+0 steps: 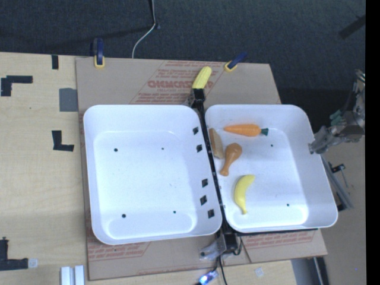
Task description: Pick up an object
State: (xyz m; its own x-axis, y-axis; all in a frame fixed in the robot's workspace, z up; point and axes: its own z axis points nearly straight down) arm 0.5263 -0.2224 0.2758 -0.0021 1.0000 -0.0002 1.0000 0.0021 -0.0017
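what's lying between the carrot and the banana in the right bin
In the camera view, the brown drumstick lies between the carrot and the banana, slightly left of both, near the right bin's left wall.

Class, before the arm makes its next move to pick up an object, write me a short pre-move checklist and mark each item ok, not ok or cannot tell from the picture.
1. Objects available in the right bin: carrot, drumstick, banana. Ok.
2. Banana lies apart from the others, with room around it. Ok.
3. Drumstick free of the brown piece beside it: they touch or nearly touch. Cannot tell.
4. Gripper positioned over an object: it sits at the bin's right rim. Not ok.
5. Jaws open: blurred. Cannot tell.
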